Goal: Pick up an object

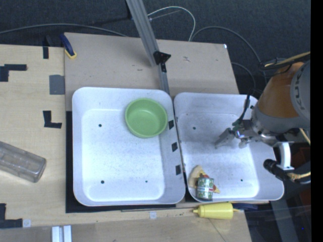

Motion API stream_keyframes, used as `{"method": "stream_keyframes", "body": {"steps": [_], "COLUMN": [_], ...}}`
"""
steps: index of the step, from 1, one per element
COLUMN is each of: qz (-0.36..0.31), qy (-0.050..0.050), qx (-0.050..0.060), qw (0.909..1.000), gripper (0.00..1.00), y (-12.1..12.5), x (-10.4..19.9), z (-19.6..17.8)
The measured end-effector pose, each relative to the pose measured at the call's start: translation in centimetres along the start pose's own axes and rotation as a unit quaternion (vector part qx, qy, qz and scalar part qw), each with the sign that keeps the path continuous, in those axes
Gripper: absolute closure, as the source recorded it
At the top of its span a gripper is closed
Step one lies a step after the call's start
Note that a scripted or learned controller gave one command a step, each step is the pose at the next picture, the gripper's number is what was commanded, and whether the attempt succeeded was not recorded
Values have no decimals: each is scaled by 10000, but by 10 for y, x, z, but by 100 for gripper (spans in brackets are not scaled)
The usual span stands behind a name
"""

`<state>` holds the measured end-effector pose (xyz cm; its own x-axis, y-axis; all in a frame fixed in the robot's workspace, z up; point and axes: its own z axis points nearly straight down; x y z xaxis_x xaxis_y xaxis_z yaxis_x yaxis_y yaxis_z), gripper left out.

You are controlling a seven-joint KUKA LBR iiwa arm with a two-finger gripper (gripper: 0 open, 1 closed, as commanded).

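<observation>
1. The two grey fingers (231,137) hang slightly parted over bare floor in the right shallow white bin (212,102), holding nothing.
2. Nearest candidate: a small green-labelled metal can (205,187) in that bin's near-left corner, well apart, probably awkward against the wall.
3. A light-green plastic bowl (146,117) sits in the left white bin (88,135).

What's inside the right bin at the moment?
The right bin holds a small can with a yellowish scrap beside it in its near left corner. The tool hangs over the bin's middle; the floor directly beneath it is covered.
</observation>
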<state>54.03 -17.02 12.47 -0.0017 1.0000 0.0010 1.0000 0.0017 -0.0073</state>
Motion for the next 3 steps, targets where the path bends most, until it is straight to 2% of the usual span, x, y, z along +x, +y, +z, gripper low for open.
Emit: {"method": "stream_keyframes", "body": {"steps": [1, 2, 3], "qz": [2, -3, -1], "qy": [-14, -4, -10], "qx": [-38, -37, -55], "qw": [10000, 10000, 10000], "gripper": [0, 100, 100], "y": [1, 1, -4], "x": [0, 1, 4], "z": [36, 25, -36]}}
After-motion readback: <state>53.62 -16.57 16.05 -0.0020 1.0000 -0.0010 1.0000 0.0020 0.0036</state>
